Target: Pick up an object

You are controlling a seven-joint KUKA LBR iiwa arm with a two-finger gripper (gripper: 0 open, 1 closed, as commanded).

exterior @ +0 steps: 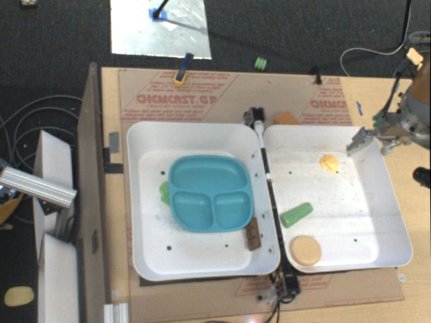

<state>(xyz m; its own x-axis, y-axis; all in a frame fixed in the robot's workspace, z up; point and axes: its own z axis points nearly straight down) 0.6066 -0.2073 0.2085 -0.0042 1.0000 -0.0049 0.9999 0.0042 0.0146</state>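
Gripper (369, 140): seen at the right bin's (387, 200) 2 o'clock rim; arm cut off by the frame; finger spread cannot be told, nothing is seen held.
Yellow lump (329, 163): lies at 12 o'clock in that bin.
Green cylinder (296, 214), tan disc (306, 250): placed at 7 o'clock.
Blue divided plate (210, 192): centred in the left bin (145, 247); a green piece (163, 193) is half hidden at its 9 o'clock edge, a brown block (252, 236) at 5 o'clock.

End effector (372, 140) at right, elevated.

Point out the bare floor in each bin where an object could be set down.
Right bin: bare from the yellow piece down its right side, clear of the green block and tan disc. Left bin: crowded; the blue tray leaves narrow margins.
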